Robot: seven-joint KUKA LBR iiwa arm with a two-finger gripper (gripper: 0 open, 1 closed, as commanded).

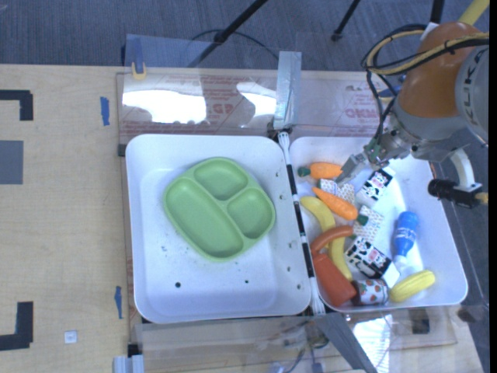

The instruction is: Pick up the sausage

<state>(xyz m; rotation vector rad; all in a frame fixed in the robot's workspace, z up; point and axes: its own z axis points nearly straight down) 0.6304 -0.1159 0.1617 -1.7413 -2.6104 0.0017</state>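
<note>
The sausage (329,237) is a thin, curved, reddish-orange piece near the left wall of the right bin (454,266). It lies across a yellow banana (332,249), just above a red chunky item (335,283). My gripper (356,167) hangs over the upper part of the same bin, pointing down and left, close to two orange carrots (325,170) (336,202). It stands well apart from the sausage, which is nearer the front of the bin. I see nothing held at its tip.
The right bin is crowded: cow-patterned cartons (377,186) (365,256), a blue bottle (404,234), a yellow lemon (412,284). A green divided plate (220,207) lies in the left bin (155,286). A metal divider (298,208) separates the bins.
</note>
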